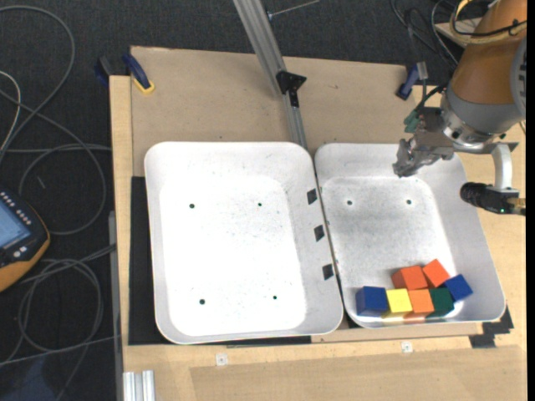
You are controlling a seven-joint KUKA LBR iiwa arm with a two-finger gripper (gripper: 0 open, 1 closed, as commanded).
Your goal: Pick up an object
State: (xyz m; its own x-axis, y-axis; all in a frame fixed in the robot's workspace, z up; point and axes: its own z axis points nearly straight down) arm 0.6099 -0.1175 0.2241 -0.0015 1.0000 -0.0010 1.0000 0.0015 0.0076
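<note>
Gripper (407,164) hangs over the far edge of the right bin (468,224). Whether it grips anything, or how it is set, I cannot tell. Coloured blocks (414,291) sit huddled together at that bin's near right corner: blue, yellow, orange and green, touching one another, well apart from the gripper. Beside it lies the left bin (167,224), on the wooden bench (209,90).
</note>
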